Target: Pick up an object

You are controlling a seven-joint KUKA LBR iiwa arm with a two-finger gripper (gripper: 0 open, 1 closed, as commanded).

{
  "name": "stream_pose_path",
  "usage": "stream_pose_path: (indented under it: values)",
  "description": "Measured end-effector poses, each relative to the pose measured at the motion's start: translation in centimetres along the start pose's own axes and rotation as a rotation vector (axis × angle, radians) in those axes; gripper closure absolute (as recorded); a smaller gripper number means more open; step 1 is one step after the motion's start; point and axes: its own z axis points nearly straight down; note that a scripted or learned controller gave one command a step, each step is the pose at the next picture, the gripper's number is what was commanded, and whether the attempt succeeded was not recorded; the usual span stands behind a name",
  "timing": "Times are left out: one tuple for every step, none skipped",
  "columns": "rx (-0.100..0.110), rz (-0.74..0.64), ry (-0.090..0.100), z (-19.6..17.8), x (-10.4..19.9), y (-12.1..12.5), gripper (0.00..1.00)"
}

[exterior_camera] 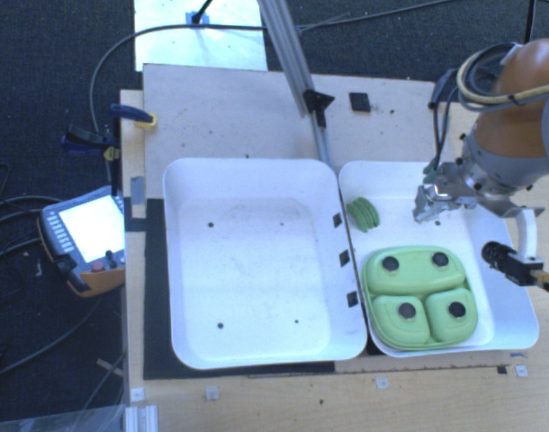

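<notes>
Green ridged small object (pixel 363 213) left of the pincer (pixel 429 203), whose state cannot be told; green three-lobed tray (pixel 421 295) below: centre squarely before descending.

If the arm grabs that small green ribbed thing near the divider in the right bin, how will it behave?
The small green ribbed thing looks rounded, so it may roll if nudged. Its ridges could help grip. It appears small beside the big green tray, so it is probably light. The gripper hovers nearby in the right bin.
</notes>
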Motion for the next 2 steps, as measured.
stream_pose_path:
  values:
    - [0.005,-0.005,0.002,1.0,5.3,-1.6,1.00]
    - [0.005,-0.005,0.003,0.8,9.7,-2.6,1.00]
